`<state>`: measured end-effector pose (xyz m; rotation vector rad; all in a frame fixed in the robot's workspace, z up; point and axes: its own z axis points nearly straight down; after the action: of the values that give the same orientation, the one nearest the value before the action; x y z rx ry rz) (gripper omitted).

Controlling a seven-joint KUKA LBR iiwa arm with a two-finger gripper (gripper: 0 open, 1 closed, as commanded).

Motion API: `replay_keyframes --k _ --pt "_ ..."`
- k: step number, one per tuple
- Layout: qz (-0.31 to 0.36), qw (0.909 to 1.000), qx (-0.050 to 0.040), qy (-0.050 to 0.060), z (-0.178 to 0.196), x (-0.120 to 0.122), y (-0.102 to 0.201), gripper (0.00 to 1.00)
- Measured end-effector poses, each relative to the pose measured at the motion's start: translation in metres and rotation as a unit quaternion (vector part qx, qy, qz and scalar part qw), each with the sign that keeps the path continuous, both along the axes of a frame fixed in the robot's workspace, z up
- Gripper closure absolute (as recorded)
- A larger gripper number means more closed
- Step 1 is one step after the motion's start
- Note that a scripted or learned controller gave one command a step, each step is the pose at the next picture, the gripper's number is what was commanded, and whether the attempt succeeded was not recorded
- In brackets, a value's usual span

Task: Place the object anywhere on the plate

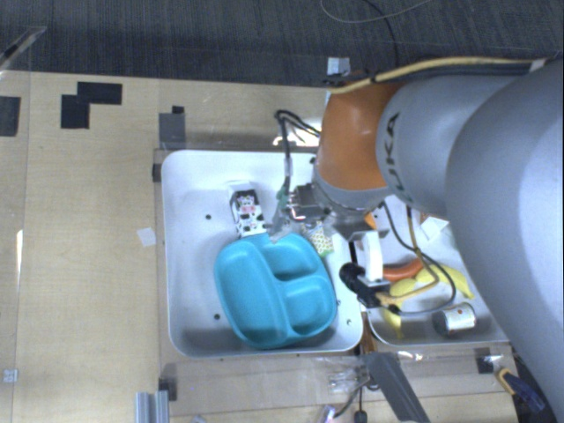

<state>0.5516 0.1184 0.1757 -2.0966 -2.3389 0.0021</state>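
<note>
Watching from my desk, I see the grey arm with its orange band (pixel 352 148) hanging over the left shallow white bin (pixel 189 236), its two-finger gripper (pixel 291 214) poised at the far edge of the turquoise sectioned plastic plate (pixel 275 291); whether it is open, shut or carrying anything I cannot tell, because the wrist hides it. A small white printed packet (pixel 248 213) lies just beside the plate's far corner, and I take it for the object. My worry: a release here could drop it on the rim, to slide onto the bin floor, or the tool could nudge the plate. Beyond, the pale wooden bench (pixel 79 236) meets dark carpet (pixel 176 16).
</note>
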Motion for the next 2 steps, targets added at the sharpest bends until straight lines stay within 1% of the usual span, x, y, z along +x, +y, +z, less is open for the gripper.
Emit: replay_keyframes --k 1,2 --pt "0.001 1.0 -0.0001 0.0 0.008 0.002 0.001 1.0" --pt "0.045 0.999 0.0002 0.0 0.022 -0.061 -0.041 1.0"
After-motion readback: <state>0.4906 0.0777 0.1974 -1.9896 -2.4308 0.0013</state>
